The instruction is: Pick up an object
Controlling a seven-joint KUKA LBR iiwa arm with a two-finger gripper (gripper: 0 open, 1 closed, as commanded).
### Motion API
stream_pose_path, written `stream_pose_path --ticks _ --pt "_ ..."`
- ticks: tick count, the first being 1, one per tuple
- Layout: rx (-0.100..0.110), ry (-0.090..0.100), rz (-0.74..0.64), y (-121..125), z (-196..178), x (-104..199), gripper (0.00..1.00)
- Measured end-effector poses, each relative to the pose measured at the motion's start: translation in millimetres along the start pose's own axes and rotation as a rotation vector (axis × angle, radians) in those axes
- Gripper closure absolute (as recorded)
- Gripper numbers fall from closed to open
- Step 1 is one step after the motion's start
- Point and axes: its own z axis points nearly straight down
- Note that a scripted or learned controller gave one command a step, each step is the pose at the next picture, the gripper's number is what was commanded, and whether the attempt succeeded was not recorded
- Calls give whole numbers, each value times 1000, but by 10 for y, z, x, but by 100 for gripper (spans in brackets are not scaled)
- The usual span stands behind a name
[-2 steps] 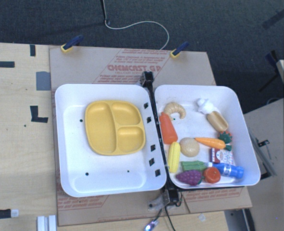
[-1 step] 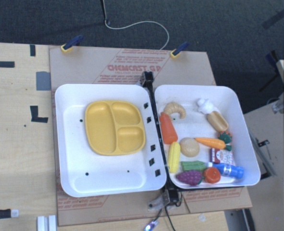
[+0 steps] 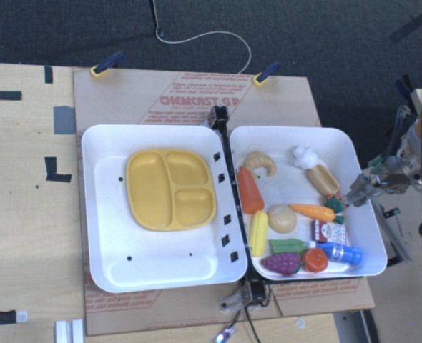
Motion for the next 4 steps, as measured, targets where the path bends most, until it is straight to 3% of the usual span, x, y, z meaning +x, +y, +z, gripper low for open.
stream_pose_path --ticks 1,2,3,4 --pt "-27 -8 -5 94 -1127 502 100" --pt "-35 -18 9 -13 -2723 -388 100" --pt "-6 -3 3 -51 -1487 -336 100" --pt "-1 -1 0 -6 139 31 100"
